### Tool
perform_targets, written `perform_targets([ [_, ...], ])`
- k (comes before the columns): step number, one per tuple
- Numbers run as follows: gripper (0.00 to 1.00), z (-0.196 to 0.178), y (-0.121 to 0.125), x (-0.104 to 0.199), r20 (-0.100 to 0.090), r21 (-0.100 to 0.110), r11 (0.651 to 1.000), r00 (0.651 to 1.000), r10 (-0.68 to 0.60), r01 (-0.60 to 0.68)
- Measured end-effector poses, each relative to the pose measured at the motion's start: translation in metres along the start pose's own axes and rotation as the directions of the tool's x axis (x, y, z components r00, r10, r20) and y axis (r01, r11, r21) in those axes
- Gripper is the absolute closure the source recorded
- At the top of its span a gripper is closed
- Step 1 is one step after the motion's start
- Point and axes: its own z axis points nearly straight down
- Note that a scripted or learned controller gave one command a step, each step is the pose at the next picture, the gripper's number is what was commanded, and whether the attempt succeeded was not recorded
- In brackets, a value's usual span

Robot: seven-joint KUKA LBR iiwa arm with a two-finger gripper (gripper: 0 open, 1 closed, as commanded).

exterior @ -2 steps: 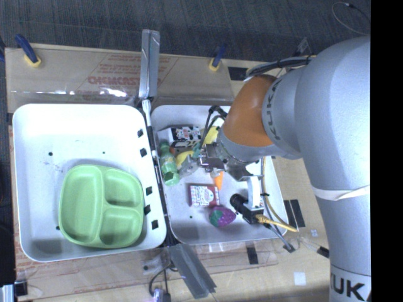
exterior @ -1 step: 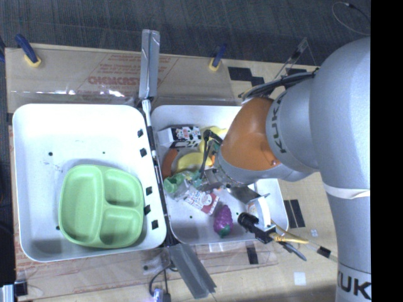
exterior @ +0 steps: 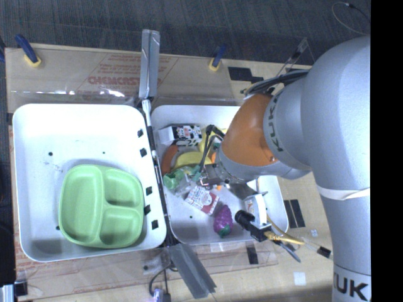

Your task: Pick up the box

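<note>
Camera view: arm (exterior: 296, 131) over right bin (exterior: 277, 214), gripper hidden beneath wrist, state impossible to tell. Box (exterior: 187, 132) at far left of right bin, beside banana (exterior: 187, 160). Green tray (exterior: 101, 205) in left bin (exterior: 38, 131).

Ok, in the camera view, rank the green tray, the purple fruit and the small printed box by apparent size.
1. Green divided tray, by far the largest.
2. Small printed box.
3. Purple fruit, close to the box in size, so their order is unsure.
</note>
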Motion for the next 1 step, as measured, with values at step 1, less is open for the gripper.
perform_targets([
  [1,1.00,-0.0094,0.0002,0.0003,0.001,0.001,1.000,1.000,-0.007,0.007],
])
